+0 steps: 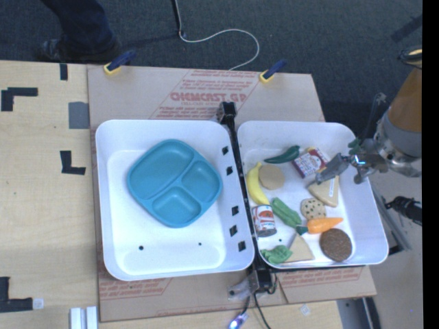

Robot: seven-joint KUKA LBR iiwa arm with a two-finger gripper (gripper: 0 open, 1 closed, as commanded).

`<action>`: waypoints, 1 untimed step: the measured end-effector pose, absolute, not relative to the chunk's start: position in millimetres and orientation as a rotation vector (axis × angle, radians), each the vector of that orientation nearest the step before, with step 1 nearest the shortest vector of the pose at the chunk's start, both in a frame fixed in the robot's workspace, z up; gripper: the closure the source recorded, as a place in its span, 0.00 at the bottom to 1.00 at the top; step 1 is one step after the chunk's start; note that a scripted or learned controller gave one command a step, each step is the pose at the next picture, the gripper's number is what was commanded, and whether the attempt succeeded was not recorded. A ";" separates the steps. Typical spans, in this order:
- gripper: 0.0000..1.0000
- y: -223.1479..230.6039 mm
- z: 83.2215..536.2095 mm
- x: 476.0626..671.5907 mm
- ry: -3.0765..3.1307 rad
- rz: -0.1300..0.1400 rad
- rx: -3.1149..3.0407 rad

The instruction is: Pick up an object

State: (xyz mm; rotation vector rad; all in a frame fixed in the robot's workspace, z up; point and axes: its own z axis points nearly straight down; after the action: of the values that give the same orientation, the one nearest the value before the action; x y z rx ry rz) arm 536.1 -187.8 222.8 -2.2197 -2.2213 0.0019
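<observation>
The right bin [357, 142] holds several toy foods: a banana [255, 184], a tan round biscuit [271, 177], a green pepper [282, 155], a red and white packet [309, 162], a pale wedge [326, 193], a chip cookie [312, 208], a carrot [324, 224], a brown patty [336, 244], a green pod [286, 211] and a small can [264, 220]. My gripper [341, 175] hangs over the bin's right side, just above and right of the pale wedge. Its fingers stand open with nothing between them.
The left bin [110, 184] holds a blue divided plate [175, 181]. A black divider [236, 177] with clips runs between the bins. A pale sandwich wedge [300, 250] and a green leaf [276, 254] lie at the right bin's near edge.
</observation>
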 end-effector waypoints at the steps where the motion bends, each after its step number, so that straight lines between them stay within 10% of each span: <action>1: 0.00 -156.2 245.0 482.8 -2.220 0.002 -2.216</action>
State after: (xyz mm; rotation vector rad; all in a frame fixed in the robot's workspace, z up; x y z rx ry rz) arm 482.8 -156.2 245.0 -2.2159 -2.2205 0.0016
